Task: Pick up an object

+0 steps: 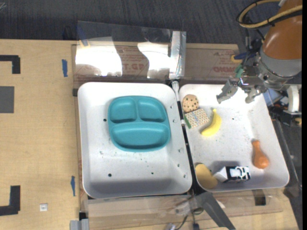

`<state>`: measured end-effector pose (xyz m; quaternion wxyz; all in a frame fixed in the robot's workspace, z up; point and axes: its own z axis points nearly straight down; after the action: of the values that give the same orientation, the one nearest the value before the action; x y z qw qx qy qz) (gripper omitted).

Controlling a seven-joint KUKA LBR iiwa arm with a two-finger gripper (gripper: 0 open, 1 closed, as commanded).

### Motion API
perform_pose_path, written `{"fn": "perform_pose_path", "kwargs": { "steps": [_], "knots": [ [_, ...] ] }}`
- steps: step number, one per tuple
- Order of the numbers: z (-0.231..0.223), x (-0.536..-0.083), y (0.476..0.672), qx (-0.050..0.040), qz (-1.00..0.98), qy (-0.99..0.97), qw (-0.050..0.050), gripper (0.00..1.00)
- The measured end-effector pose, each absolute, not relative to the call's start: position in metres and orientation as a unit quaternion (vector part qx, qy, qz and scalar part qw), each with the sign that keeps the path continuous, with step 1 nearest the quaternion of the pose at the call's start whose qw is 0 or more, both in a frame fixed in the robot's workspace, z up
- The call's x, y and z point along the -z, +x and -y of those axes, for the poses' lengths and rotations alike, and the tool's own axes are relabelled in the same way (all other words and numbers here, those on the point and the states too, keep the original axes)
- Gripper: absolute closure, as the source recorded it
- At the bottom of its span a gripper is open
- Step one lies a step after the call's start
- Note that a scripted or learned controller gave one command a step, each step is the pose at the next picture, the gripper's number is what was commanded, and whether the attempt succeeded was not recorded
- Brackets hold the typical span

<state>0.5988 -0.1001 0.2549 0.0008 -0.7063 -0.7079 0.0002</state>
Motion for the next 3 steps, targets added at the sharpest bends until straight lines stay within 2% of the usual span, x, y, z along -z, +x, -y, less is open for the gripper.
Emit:
{"fn": "perform_pose_path", "kwargs": {
  "steps": [1,2,3],
  "knots": [
    [0.055,-0.181,0.586,-0.0019,0.737,-0.676,0.003,0.0],
    [0.099,-0.088,0.584,0.0022,0.78,-0.626,-0.003,0.0],
    [0.099,-0.099,0.586,0.0041,0.78,-0.626,-0.006,1.0]
  ]
}}
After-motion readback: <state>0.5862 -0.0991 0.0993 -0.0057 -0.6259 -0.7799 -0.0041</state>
